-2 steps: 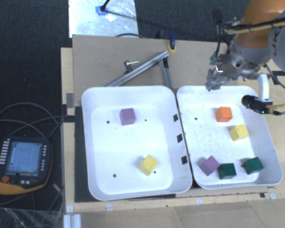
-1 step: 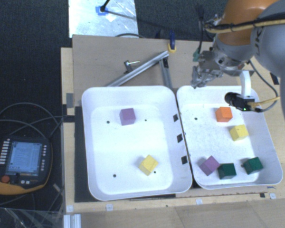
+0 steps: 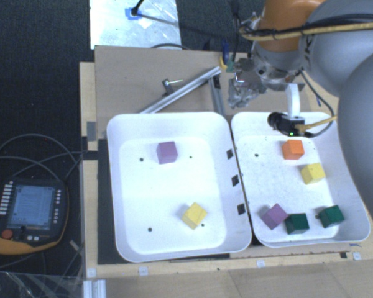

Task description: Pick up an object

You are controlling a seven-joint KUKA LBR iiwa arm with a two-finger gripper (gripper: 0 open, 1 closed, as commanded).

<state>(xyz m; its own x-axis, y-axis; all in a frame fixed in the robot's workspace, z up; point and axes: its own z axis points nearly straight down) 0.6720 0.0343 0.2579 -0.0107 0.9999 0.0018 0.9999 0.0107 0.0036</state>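
The gripper [image 3: 242, 97] hangs high over the far edge of the bench, just past the far rim of the right bin [image 3: 354, 231]. It sits at the gap where the two bins meet. It is small and blurry here, so nobody can tell if it is spread or pressed together. Nothing shows in its grip.

The right bin holds five blocks. The orange block [image 3: 293, 149] is the closest one to the gripper. It lies near and to the right of the gripper, in the far part of the bin. The yellow block [image 3: 312, 173] sits just near of the orange one. A purple block [image 3: 274, 216] and two green blocks [image 3: 296, 223] [image 3: 330, 216] wait by the near rim, well apart from the gripper.

The left bin [image 3: 115, 185] holds a purple cube [image 3: 166, 152] and a yellow cube [image 3: 194, 215], both well apart from each other.

The blocks look about as wide as they are long, so no side looks better to pinch. The likely pick is the orange block. For that, the arm would need to move nearer and to the right, then come down over it
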